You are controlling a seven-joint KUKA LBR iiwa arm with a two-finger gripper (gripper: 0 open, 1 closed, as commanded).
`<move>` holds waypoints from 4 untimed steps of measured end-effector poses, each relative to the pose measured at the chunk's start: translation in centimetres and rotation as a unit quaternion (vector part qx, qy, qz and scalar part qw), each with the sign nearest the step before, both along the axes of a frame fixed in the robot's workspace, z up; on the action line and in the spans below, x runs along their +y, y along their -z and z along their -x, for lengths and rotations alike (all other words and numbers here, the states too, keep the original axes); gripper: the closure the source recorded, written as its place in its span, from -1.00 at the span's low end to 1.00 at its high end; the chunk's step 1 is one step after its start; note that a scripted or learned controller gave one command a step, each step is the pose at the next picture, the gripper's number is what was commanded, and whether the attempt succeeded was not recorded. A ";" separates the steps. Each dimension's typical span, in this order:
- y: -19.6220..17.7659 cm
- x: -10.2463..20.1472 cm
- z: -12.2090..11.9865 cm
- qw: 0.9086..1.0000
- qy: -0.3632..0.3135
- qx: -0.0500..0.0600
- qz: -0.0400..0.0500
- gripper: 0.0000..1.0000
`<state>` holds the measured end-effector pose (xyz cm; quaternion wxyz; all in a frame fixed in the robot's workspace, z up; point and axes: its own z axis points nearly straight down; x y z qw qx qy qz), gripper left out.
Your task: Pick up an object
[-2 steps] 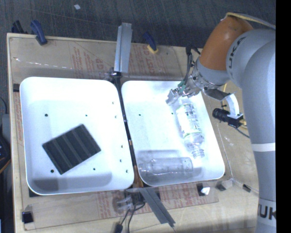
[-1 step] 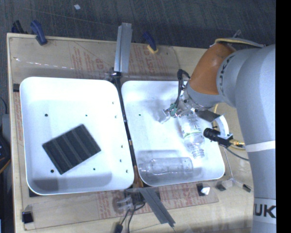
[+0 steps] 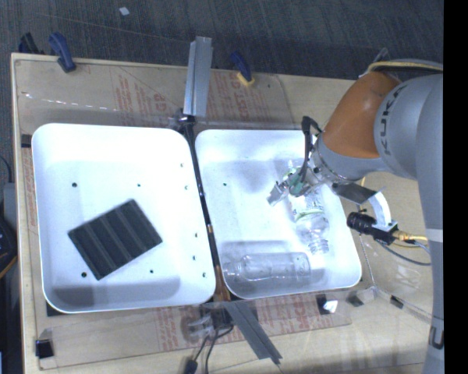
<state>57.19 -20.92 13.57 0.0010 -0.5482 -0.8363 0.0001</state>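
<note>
The desk [image 3: 101,76] carries two shallow white bins side by side, with blue clamps [image 3: 61,51] along its far edge. The left bin [image 3: 54,150] holds one thing, a dark ribbed rectangular pad [image 3: 115,238] lying flat and turned at a slant near the bin's middle. The right bin [image 3: 226,162] holds the clear plastic items: a large transparent bottle [image 3: 267,267] lying on its side along the near wall, and a smaller clear bottle [image 3: 312,223] lying nearer the right wall, its length running away from the near edge.

The grey arm [image 3: 409,131], with its orange band [image 3: 357,123], reaches in from the right and bends down over the right bin. The gripper [image 3: 290,185] sits low at the far end of the smaller clear bottle, just beside or touching it. Glare and the clear plastic blur the tips, so I cannot tell whether the gripper is spread or pressed together, nor whether anything sits in it.

By my reading, the step in hand is the grasp attempt itself: the gripper is down among the objects in the right bin, and the smaller clear bottle looks like the target. Nothing appears lifted off the bin floor yet. The next move would call for closing firmly across the bottle's narrow width and rising straight up, clear of the bin's right wall. Thin, slick clear plastic may well squirm or slip out, so a centred hold matters.
</note>
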 end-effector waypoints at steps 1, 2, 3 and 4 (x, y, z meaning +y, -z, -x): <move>-1.0 0.0 -0.1 1.000 -0.001 0.000 0.000 1.00; -1.0 0.0 -0.1 1.000 -0.001 0.000 0.000 -1.00; -5.7 -0.2 1.5 0.997 0.071 -0.001 0.001 -1.00; -5.7 -0.2 1.5 0.997 0.071 -0.001 0.001 -1.00</move>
